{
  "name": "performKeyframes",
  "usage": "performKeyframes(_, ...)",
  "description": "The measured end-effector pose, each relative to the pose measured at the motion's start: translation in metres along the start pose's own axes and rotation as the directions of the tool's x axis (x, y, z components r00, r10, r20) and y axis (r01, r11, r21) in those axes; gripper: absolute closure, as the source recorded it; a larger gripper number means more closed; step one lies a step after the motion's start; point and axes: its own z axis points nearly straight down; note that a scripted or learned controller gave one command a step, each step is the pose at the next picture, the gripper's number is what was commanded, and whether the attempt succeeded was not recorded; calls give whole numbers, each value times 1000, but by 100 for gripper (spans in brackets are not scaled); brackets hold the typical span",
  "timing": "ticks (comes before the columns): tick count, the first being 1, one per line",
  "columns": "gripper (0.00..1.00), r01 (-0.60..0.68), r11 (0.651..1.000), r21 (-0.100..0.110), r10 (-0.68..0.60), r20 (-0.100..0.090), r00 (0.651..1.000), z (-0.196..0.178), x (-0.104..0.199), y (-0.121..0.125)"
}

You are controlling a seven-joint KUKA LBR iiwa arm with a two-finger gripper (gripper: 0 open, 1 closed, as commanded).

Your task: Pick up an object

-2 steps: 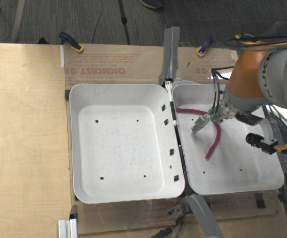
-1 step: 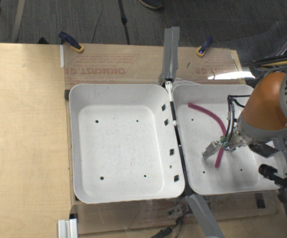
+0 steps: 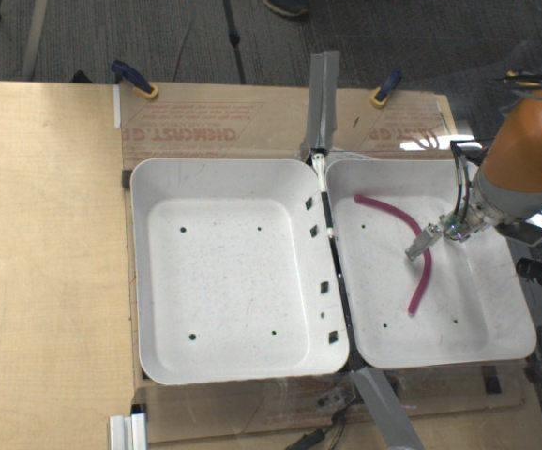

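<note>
Two white bins sit side by side on our bench, and the only thing to grab is a bent magenta tube (image 3: 410, 242) lying in the right bin (image 3: 496, 340). It curves from the upper left of that bin down toward the middle. Our gripper (image 3: 423, 244) is low in the same bin, right at the bend of the tube, maybe touching it. We honestly can't tell how wide the tool is set, or whether it has the tube. Left bin (image 3: 149, 279) just shows its dark floor holes.
</note>
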Motion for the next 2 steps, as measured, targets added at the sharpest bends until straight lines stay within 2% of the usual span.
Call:
performKeyframes(1,0,-113,994,1,113,-1,994,0,67,-65)
performKeyframes(2,0,-576,817,-2,576,0,817,-2,88,11)
